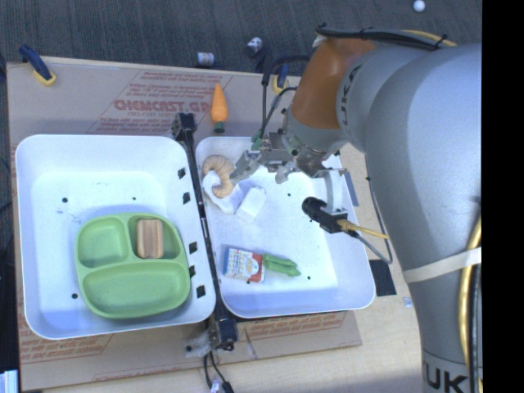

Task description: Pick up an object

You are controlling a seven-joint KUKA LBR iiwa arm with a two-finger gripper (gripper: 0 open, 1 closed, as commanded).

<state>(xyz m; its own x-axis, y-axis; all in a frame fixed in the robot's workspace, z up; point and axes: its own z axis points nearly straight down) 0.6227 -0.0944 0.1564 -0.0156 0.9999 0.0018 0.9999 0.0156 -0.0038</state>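
The left bin (41,219) holds a green divided plate (131,265) with a tan block (149,238) in its two o'clock compartment. In the right bin (352,289), a croissant (219,175) lies at ten o'clock, a white block (250,202) just beside it, and a small carton (244,264) at six. The hand (264,164) hovers beside the croissant; I cannot tell its state.

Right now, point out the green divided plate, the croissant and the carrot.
green divided plate (131,289): camera view, bare big compartment.
croissant (218,170): camera view, middle of its curve.
carrot (219,105): camera view, orange body.
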